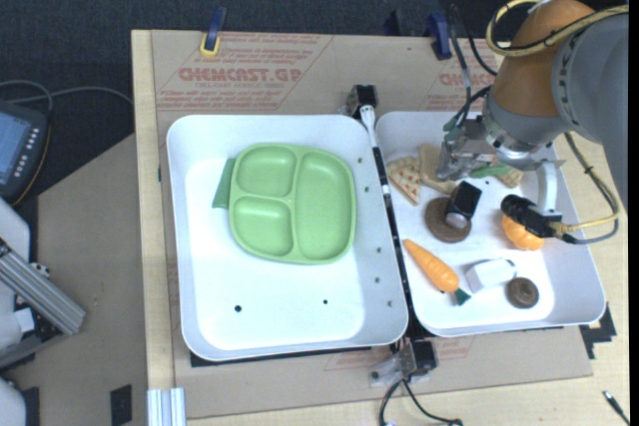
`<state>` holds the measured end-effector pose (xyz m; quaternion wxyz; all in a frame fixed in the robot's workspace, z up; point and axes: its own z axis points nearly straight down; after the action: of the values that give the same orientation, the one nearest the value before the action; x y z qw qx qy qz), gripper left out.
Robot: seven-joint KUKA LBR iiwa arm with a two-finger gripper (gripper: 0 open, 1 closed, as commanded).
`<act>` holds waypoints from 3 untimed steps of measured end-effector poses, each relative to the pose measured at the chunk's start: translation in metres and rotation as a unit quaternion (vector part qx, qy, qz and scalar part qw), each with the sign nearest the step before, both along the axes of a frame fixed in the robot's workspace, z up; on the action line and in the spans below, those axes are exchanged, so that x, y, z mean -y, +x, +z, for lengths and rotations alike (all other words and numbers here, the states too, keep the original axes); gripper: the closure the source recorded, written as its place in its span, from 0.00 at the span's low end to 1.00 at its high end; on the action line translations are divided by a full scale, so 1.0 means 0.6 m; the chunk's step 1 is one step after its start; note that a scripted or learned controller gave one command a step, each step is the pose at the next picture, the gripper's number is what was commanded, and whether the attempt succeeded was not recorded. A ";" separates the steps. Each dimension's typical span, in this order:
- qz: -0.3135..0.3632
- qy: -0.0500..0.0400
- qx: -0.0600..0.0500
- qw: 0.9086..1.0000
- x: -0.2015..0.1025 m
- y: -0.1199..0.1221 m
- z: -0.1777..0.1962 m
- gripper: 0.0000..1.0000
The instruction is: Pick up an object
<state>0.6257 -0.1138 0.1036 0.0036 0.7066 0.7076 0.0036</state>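
We see the gripper (465,177) low in the right bin (584,299), over toys at its twelve o'clock; its grasp state we cannot tell, and nothing looks lifted yet

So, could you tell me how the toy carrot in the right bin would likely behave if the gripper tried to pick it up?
The carrot looks like smooth, rigid plastic, so probably light but slippery. Its tapered round body may roll or pivot if pushed. It lies flat on the right bin, apart from its neighbours.
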 end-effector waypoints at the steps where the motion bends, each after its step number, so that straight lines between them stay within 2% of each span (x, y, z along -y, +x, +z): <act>1: 0.000 -0.001 -0.001 1.000 -0.002 0.014 0.104 1.00; 2: 0.000 -0.001 -0.001 1.000 -0.002 0.017 0.195 1.00; 3: 0.002 0.001 -0.006 1.000 -0.096 0.001 0.209 1.00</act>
<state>0.6261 -0.0563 0.2289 -0.0012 0.7050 0.7092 0.0005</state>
